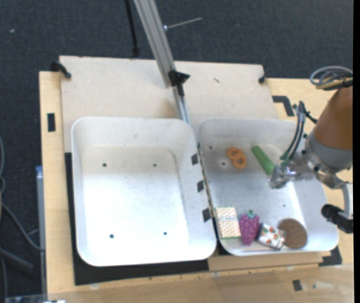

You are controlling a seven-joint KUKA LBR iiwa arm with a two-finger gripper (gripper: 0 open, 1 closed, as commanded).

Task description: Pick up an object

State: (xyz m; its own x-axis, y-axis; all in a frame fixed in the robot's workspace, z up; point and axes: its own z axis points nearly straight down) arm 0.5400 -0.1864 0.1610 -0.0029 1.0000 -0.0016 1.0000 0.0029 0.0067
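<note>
The right bin [230,137] holds several small objects. An orange ring-shaped piece [236,158] lies near its back, with a green stick [262,159] just to its right. Along the front wall sit a pale patterned box [228,222], a purple berry-like toy [249,228], a small red-and-white item [270,235] and a brown round disc [292,232]. My gripper [280,177] hangs over the right part of this bin, just right of the green stick's near end. Nothing is visible between its fingers.
The left bin [136,191] sits beside the right one. A slanted metal pole [158,40] rises from the back between the bins. The arm's orange band [336,122] and cables stand over the right bin's right wall.
</note>
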